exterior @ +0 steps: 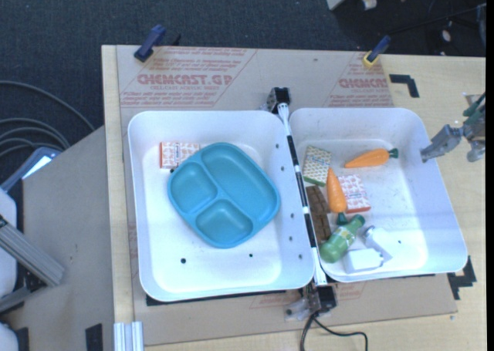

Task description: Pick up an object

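Two orange carrots lie in the right bin (432, 210): one carrot (369, 158) with a green tip near its 12 o'clock side, another (335, 191) upright at its 9 o'clock side, resting on a red-and-white card (353, 194). A green bottle (340, 240) sits at 7 o'clock. The gripper (451, 140) hovers at the bin's 3 o'clock rim, holding nothing; how wide it stands cannot be told. The left bin (154, 249) holds a blue tray (222, 194). Both rest on a cardboard-covered bench (201, 79).

Hand (455, 138) at right frame edge, just beyond the right bin's (432, 149) right rim: grey metal, thin angular links, one slim grey piece slanting toward the rim. Small teal-green spot on top, dark part beside it. Too small and blurred for screws or markings.
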